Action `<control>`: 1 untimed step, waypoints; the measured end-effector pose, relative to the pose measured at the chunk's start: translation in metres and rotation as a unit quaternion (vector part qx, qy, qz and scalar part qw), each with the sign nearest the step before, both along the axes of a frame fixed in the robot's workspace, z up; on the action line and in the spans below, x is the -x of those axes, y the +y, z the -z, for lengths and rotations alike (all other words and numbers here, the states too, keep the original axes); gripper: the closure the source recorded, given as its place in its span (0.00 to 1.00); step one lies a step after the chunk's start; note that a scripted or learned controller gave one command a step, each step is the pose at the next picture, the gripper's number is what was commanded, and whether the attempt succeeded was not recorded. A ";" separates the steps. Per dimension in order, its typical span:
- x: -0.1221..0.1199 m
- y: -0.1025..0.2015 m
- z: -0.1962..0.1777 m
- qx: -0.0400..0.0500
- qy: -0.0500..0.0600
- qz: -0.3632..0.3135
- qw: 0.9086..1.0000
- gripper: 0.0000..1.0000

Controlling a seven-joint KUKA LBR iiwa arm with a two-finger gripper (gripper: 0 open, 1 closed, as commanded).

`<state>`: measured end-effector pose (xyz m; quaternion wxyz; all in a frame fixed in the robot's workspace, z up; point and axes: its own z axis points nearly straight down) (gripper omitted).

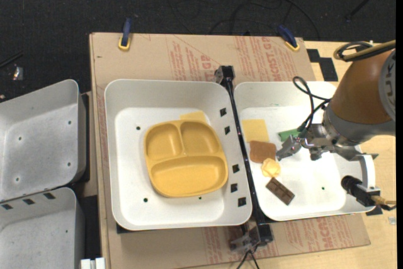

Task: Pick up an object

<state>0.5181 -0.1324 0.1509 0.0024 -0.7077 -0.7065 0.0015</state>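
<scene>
In the right bin [327,198] lie a pale yellow flat square [254,130], a brown square piece [262,150], a small yellow lump [271,167] and a dark brown bar [279,191]. A green item [287,133] peeks out from under the gripper. My gripper [291,147] hangs low over the middle of this bin, just right of the brown square and above the yellow lump. I see nothing held in it.
The left bin [126,135] holds a yellow divided plate [186,157] with a pale yellow sheet [194,116] tucked under its far edge. A black divider [238,142] runs between the bins. The arm's orange-banded body [365,97] covers the right bin's far right side.
</scene>
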 end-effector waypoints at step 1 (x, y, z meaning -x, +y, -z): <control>-0.001 0.001 0.050 0.000 -0.004 0.001 1.000 0.00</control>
